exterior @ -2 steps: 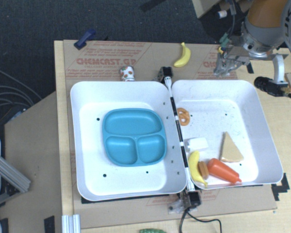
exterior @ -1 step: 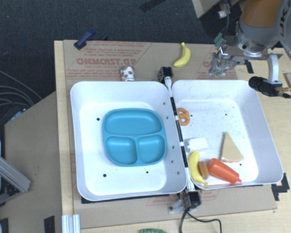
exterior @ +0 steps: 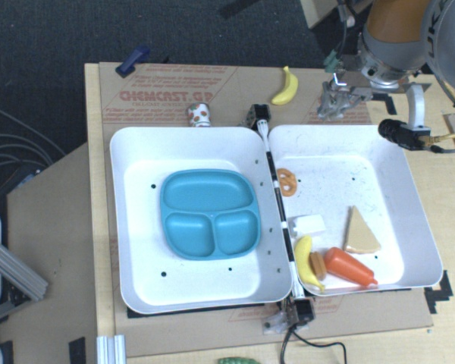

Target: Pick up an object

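My gripper (exterior: 335,106) hangs above the far edge of the right bin (exterior: 409,203), its metal fingers pointing down with nothing between them. Inside that bin lie a pretzel (exterior: 287,181) near the left wall, a white block (exterior: 309,225), a tan wedge (exterior: 361,232), an orange carrot (exterior: 350,267), a small hot dog (exterior: 317,265) and a yellow banana (exterior: 305,261) at the front left. All of these sit well in front of the gripper.
The left bin (exterior: 136,203) holds a blue divided plate (exterior: 210,212). On the bench behind the bins lie another banana (exterior: 286,89), a small spotted toy (exterior: 199,114) and a blue item (exterior: 132,61). A black clamp (exterior: 257,115) joins the bins.
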`<state>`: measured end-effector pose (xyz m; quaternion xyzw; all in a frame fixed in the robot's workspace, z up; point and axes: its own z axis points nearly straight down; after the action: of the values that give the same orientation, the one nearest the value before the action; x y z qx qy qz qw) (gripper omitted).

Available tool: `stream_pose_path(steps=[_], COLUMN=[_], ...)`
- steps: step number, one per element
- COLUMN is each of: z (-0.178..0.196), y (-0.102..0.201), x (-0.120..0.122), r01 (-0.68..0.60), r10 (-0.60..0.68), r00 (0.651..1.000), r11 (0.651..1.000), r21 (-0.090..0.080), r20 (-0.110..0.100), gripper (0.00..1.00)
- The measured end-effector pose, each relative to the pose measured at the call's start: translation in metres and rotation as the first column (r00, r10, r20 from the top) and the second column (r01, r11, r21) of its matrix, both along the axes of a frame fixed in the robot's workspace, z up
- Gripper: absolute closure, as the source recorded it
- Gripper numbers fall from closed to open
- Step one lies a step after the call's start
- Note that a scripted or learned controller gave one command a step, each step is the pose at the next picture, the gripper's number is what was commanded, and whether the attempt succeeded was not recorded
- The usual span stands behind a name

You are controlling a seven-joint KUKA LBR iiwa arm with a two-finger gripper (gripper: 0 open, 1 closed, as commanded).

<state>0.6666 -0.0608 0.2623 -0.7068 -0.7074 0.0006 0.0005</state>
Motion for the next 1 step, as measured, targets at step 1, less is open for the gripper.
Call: stream_pose_path(steps=[1], z=[-0.0018], y=[0.0121], x=[0.0], r01=[0.0], r10=[0.0], r00=[1.0], r11=[1.0], r21=[0.0], r20=[0.0], gripper=[1.0])
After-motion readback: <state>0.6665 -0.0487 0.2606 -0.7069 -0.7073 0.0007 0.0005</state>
